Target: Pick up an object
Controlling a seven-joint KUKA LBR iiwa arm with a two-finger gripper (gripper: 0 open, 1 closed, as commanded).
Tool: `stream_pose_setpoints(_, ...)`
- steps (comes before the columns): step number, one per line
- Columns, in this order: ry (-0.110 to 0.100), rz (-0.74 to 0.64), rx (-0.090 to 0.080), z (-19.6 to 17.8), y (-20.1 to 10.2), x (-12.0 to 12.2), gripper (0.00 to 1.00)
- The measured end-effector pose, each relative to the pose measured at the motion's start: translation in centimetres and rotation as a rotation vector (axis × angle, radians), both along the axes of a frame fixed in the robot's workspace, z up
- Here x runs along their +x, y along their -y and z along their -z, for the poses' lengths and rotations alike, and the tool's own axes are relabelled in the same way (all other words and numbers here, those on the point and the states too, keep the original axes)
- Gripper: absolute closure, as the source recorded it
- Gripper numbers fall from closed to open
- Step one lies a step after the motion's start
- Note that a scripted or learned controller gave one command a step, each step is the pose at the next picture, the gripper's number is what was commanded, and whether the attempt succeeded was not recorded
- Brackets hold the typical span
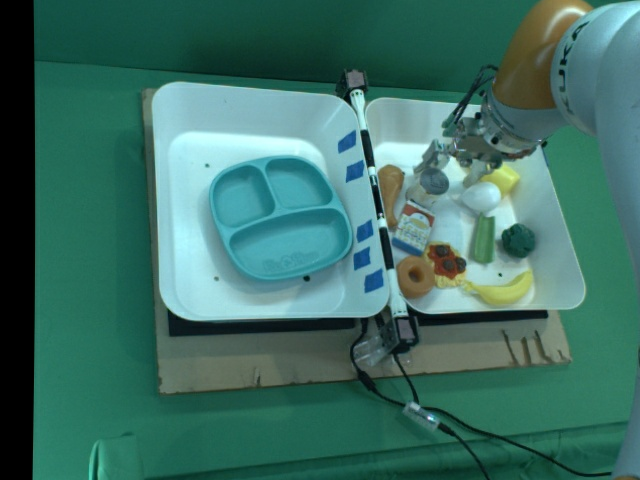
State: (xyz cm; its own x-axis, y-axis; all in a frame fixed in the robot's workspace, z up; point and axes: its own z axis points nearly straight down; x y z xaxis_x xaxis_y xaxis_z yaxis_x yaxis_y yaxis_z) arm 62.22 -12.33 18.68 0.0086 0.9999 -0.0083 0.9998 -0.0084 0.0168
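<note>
Your two-finger gripper [436,171] is hovering, fingers apart, over the small grey round can [434,181], beside the white egg [480,197].

1. A green cloth [90,268] covers the tabletop, running to a plain green backdrop [250,13] at 12 o'clock.
2. A brown board [270,373] lies flat on the cloth at centre, with a dark mat [260,324] on top of it.
3. Black cables [470,438] trail from the board's front edge toward 5 o'clock.
4. Light is even, with soft shadows.
</note>
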Motion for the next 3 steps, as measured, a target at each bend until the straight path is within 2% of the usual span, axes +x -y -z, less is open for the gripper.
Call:
stream_pose_setpoints(1, 0.016, 0.007, -0.007, -1.7, 0.4, 0.3, 1.0)
stream_pose_setpoints(2, 0.016, 0.007, -0.007, -1.7, 0.4, 0.3, 0.0)
stream_pose_setpoints(3, 0.007, 0.001, 0.0, -0.1, -0.6, -8.1, 0.0)
